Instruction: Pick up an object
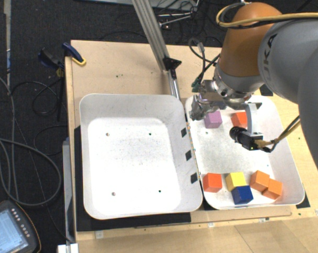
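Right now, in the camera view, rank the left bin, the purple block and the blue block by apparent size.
1. Left bin, by far the largest.
2. Purple block and blue block: they look about alike, and the tool partly overlaps the purple one, so I will not rank them.

You have two white bins [96, 141] in smooth, speckled, scuffed plastic; a surface [122, 62] of matt, raw, wood-like board; and coloured blocks [238, 181] with a matt finish.
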You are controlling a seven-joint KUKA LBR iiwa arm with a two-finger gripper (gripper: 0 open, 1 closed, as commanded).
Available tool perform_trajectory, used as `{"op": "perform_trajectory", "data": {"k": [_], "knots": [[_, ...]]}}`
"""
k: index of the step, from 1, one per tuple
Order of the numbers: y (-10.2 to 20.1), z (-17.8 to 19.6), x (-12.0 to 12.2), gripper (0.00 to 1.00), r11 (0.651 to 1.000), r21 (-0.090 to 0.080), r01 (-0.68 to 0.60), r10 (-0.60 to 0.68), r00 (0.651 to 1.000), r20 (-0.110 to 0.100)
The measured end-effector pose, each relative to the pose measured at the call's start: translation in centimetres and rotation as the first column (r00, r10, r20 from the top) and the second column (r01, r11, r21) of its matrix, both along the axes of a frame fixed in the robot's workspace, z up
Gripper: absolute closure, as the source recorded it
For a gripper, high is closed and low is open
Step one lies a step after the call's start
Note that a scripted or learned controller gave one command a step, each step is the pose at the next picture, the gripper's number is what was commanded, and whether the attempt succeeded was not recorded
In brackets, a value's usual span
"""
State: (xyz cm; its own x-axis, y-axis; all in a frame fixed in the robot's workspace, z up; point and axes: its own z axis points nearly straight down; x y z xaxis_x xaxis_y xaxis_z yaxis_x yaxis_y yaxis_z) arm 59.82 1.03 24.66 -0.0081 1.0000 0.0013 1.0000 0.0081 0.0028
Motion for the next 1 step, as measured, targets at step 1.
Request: {"op": "perform_trajectory", "data": {"k": [1], "knots": [[5.98,-1.43,1.41,1.00,1.000,0.000,0.000,0.000,1.000,-0.002]]}}
